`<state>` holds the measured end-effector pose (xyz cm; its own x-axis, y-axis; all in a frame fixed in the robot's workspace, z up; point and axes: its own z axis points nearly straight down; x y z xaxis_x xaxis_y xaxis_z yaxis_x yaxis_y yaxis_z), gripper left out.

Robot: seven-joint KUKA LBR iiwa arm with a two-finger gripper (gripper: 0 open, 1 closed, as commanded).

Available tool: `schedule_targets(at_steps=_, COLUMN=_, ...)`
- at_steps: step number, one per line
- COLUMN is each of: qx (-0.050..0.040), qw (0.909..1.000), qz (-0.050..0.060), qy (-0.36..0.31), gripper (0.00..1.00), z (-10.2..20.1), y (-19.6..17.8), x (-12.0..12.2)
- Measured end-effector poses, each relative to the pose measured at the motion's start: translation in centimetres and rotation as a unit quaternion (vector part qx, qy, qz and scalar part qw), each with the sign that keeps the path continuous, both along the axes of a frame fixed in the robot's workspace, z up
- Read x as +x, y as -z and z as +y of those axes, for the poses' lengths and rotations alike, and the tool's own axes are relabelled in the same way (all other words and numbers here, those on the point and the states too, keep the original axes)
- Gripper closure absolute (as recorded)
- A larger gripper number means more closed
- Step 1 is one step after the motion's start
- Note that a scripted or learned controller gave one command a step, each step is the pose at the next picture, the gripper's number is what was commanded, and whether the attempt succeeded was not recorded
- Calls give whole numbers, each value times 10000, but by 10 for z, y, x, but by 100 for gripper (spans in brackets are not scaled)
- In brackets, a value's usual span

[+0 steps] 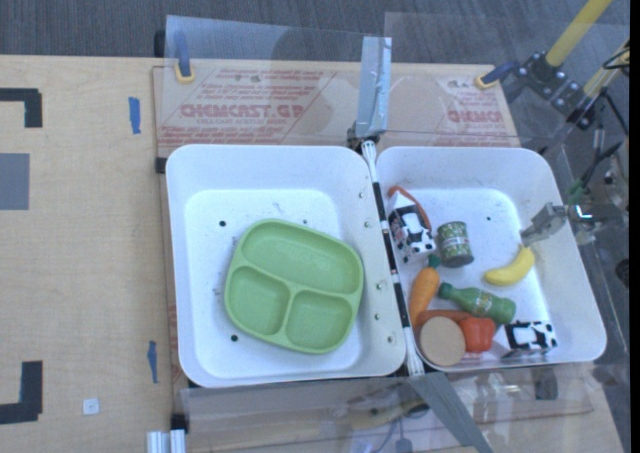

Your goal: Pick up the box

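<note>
The pincer (545, 224) hovers by the right bin's (560, 176) right edge, its state unclear; the box (410, 229) lies by the bin's left edge, ungrasped; approach step: it must cross over, then descend

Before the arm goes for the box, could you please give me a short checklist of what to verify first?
1. Target chosen: cannot tell; two black-and-white boxes, box by the divider and box at the near corner.
2. Aligned over either: not ok; gripper sits beside the banana.
3. Divider box clear: not ok; can close beside it.
4. Corner box clear: not ok; it lies against the right bin wall.
</note>
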<state>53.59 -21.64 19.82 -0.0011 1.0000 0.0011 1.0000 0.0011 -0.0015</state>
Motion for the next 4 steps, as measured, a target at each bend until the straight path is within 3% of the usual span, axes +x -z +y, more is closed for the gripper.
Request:
schedule_targets(at_steps=1, qx=-64, qw=9989, qz=-215, qy=411, gripper=0, z=-4, y=59, x=56)
schedule_targets(at_steps=3, qx=-80, qw=9984, qz=-315, qy=461, gripper=0, z=-2, y=62, x=87)
schedule_targets(at_steps=4, qx=-104, qw=9976, qz=-328, qy=596, gripper=0, z=2, y=63, x=89)
